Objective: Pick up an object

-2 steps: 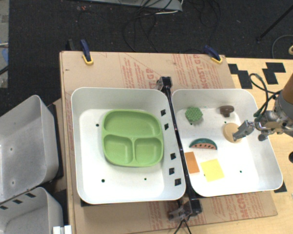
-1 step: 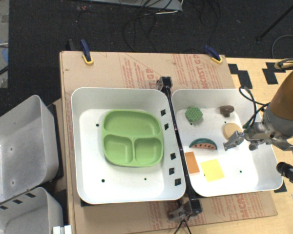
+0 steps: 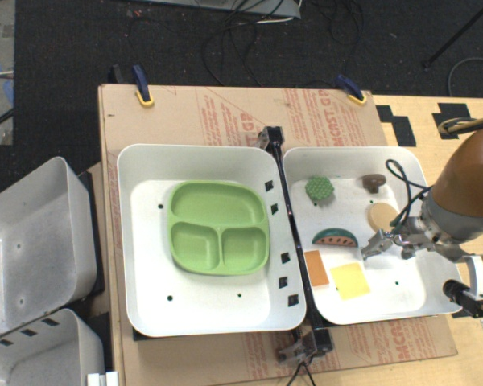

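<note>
The right bin (image 3: 402, 296) holds several small objects. A green bumpy ball (image 3: 319, 188) and a small brown piece (image 3: 374, 182) lie at its far side. A tan round disc (image 3: 381, 215) sits near the middle, with a watermelon slice (image 3: 336, 238) to its left. An orange block (image 3: 316, 268) and a yellow square (image 3: 350, 281) lie at the near left. My gripper (image 3: 386, 250) hangs over the bin's right half, just below the tan disc and right of the watermelon slice. It is open, with nothing between its fingers.
The left bin (image 3: 145, 296) holds a green divided plate (image 3: 219, 227). A black divider (image 3: 286, 215) runs between the two bins. Grey tubs (image 3: 32, 240) stand off the bench to the left. A black cable (image 3: 402, 179) loops from the wrist over the right bin's far corner.
</note>
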{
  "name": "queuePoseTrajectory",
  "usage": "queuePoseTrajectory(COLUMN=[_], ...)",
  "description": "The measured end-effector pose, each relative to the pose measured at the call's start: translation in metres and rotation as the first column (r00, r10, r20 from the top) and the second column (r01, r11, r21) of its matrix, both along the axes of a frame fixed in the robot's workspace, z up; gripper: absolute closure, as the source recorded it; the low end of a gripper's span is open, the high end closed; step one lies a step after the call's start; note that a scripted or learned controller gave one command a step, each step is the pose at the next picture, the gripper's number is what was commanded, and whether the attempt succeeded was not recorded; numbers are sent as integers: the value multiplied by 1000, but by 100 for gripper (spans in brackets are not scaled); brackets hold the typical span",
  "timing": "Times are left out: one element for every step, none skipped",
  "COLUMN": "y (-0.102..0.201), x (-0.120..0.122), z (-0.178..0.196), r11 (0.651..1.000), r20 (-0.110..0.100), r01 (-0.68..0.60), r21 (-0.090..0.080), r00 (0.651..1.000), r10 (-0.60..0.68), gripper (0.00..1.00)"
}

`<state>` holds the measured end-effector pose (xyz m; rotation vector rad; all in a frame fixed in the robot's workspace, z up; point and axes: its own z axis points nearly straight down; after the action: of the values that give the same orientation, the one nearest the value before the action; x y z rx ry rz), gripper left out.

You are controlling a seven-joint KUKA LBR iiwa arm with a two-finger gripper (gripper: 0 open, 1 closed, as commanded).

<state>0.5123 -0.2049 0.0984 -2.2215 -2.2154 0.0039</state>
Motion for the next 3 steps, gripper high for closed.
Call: queuePoseTrajectory(y=[1, 0, -3], x=[0, 1, 7], z=[-7, 4, 66], r11=[1000, 1000, 1000], r20=[3, 6, 12], r01=[-1, -1, -5], r21=[0, -2, -5], r00=[1000, 1000, 1000], r10=[1, 1, 5], gripper=[0, 100, 100])
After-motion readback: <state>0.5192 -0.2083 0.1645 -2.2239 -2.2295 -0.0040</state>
